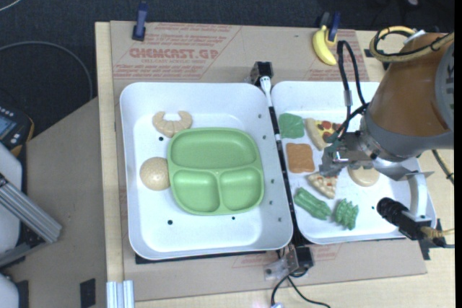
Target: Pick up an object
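Arm [408,101] reaches in from the right over the right bin [375,231]; gripper [334,157] sits low among the toy food in the middle of that bin. Can't tell if the fingers are open or closed, and nothing is visibly between them. Right bin contents: green leaf piece [291,125] far left, pizza slice [320,131] just right of it, brown toast-like slab [299,156] just left of the gripper, second pizza wedge [323,184] just near of it, green pod [311,203] and broccoli [346,213] at the near side, pale round piece [364,175] right under the wrist. Left bin [137,155]: green divided tray [215,171] in the centre, tan curved piece [172,123] far left, beige ball [154,173] touching the tray's left edge. Banana [324,45] lies on the desk [180,54] beyond the right bin.
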You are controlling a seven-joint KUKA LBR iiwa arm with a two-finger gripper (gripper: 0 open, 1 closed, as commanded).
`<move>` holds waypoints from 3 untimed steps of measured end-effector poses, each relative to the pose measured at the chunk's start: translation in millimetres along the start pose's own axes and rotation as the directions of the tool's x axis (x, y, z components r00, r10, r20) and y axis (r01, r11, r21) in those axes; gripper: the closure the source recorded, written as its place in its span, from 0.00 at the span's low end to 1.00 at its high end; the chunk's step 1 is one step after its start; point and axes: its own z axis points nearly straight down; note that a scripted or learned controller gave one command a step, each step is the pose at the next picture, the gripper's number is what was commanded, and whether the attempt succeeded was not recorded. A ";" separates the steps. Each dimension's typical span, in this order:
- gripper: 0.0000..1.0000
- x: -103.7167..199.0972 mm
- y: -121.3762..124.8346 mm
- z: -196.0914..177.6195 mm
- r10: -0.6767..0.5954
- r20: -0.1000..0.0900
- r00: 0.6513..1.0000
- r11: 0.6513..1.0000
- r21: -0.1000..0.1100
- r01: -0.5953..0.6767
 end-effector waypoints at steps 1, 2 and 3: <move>1.00 130.7 6.0 10.3 -0.005 -0.002 1.000 1.000 0.004 0.005; 1.00 146.2 58.1 -235.4 0.007 -0.002 1.000 1.000 -0.017 -0.007; 1.00 119.9 -1.2 -200.4 0.013 0.003 1.000 1.000 0.010 -0.013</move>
